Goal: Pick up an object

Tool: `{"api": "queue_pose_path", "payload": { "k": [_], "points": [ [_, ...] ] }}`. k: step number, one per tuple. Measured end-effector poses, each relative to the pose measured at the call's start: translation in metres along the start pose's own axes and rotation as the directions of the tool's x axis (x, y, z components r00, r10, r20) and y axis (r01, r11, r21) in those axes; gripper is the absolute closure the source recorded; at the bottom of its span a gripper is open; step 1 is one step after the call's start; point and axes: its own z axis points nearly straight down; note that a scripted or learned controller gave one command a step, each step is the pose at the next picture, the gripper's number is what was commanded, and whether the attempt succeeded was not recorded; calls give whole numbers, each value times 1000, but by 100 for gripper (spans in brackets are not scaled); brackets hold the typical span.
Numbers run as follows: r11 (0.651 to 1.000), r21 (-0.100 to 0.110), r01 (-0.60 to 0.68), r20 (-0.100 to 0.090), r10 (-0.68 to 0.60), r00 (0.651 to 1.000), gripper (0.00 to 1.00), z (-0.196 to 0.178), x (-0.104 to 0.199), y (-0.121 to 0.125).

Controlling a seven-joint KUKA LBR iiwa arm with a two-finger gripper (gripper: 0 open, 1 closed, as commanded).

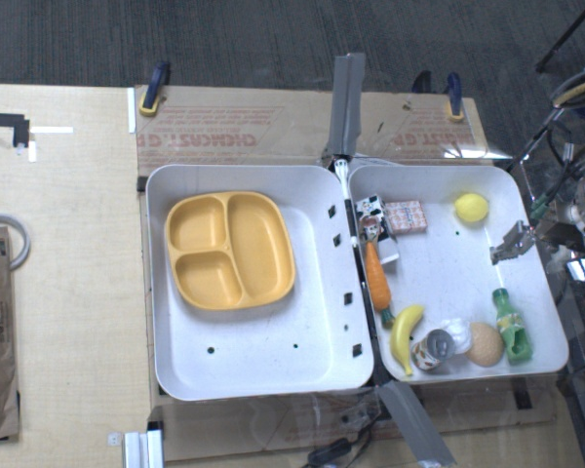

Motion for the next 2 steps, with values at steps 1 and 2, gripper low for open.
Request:
{"api": "queue_pose_path", "payload": {
  "k": [1,2],
  "points": [
    [998,-3,-56,-9,56,998,0,111,9,5],
    [999,-3,46,1,-46,999,0,17,17,58]
  ]
}}
